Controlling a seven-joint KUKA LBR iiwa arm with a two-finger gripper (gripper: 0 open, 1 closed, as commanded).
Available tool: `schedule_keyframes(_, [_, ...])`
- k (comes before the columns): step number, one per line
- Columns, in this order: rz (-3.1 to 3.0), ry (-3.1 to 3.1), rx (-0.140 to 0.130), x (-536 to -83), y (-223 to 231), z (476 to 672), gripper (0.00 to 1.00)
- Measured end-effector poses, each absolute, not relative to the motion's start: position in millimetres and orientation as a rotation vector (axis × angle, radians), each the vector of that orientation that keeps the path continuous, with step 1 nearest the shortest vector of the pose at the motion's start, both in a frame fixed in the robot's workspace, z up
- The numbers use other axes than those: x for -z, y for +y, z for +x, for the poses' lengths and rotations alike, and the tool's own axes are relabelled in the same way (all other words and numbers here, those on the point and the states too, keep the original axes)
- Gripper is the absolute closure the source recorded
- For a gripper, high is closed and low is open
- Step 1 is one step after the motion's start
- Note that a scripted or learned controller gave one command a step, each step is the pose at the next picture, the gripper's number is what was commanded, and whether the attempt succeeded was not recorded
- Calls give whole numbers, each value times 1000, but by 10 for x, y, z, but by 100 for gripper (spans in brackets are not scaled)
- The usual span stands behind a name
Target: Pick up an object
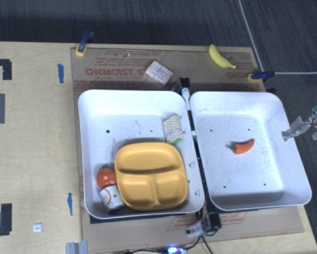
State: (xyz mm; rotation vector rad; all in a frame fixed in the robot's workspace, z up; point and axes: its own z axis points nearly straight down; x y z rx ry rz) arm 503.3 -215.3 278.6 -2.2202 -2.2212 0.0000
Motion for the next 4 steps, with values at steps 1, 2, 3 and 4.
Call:
schedule_keyframes(1, [-2221, -2221, 0, -1346, -1748, 4852, 0])
schedule_keyframes(2, [-2223, -2223, 2, -859, -1503, 4800, 0])
schedule_keyframes(3, [-2220, -2225, 5, -859, -916, 4809, 0])
schedule_keyframes(4, [-2224, -2225, 9, -961, -920, 4821, 100])
